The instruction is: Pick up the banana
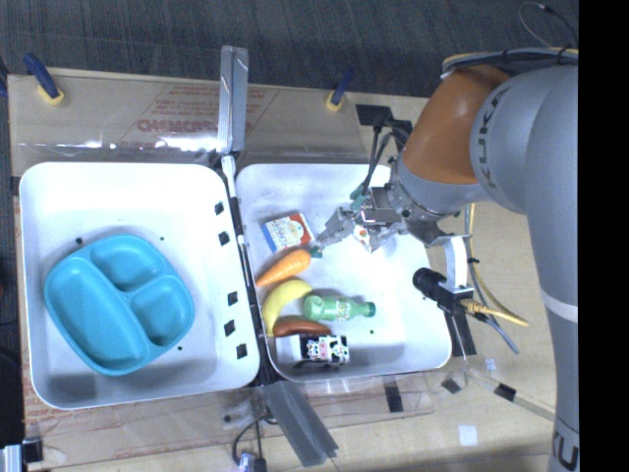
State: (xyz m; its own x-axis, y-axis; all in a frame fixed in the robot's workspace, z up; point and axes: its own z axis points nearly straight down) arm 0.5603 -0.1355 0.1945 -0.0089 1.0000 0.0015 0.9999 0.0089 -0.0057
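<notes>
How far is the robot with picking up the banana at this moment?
Nothing looks done yet: the banana lies in the right bin, between the carrot and the green bottle. In hand: the tool hangs over the bin, above and to the right of the carrot, holding nothing. Left: reach the banana, grip it, lift it.

Two white bins point(59, 190) sit on a tan bench point(511, 254). In the left bin lies a light blue divided plate point(116, 303). In the right bin the banana point(280, 300) is yellow, the carrot point(285, 265) orange with a green tip, and the bottle point(337, 309) green. A reddish-brown sausage point(300, 326) lies beside a black-and-white patterned carton point(324, 350). The small packet point(287, 231) is white with orange and blue print. The arm point(531, 155) is grey with an orange band. Blue clamps point(43, 78) grip the far edge.
</notes>
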